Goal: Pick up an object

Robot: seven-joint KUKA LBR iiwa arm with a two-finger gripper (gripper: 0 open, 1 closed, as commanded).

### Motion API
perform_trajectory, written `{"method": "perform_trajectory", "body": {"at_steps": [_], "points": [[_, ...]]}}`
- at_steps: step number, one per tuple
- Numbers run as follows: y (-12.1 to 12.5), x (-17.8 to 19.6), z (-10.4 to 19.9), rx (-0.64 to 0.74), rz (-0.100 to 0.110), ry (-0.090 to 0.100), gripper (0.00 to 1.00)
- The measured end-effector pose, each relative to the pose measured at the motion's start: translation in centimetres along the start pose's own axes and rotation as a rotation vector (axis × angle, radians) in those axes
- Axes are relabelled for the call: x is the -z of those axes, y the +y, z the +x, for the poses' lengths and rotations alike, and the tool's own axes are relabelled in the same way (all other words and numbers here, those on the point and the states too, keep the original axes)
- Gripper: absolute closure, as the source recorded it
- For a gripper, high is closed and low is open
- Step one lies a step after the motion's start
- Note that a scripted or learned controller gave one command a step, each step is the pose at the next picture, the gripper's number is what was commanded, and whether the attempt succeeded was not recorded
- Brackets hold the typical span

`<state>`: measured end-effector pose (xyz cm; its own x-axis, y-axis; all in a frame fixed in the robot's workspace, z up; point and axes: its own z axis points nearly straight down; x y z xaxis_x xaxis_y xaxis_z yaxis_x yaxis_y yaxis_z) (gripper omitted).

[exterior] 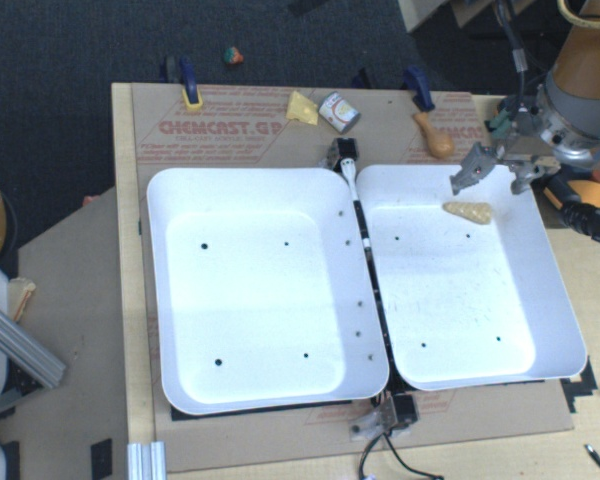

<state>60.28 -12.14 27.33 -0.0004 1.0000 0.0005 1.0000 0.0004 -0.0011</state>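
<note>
Fingers of the grey two-finger gripper (pixel 498 171) are standing spread wide, gripping nothing — they are hovering at the far rim of the right shallow white bin (pixel 540 298). Your target, the small tan lumpy object (pixel 467 211), is lying on the bin floor just below them. You are risking a miss: closing before descending, the fingers may be clipping the rim or nudging the object away.

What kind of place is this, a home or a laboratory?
Most likely a robotics laboratory. Two white bins, the left bin and the right bin, sit on a clamped board, a robot pincer hangs above a tan object, and cables trail below.
</note>
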Motion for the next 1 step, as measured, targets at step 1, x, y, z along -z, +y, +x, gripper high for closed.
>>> {"method": "perform_trajectory", "body": {"at_steps": [1], "points": [[0.07,1.11,0.02,0.001,-0.004,-0.001,1.00]]}}
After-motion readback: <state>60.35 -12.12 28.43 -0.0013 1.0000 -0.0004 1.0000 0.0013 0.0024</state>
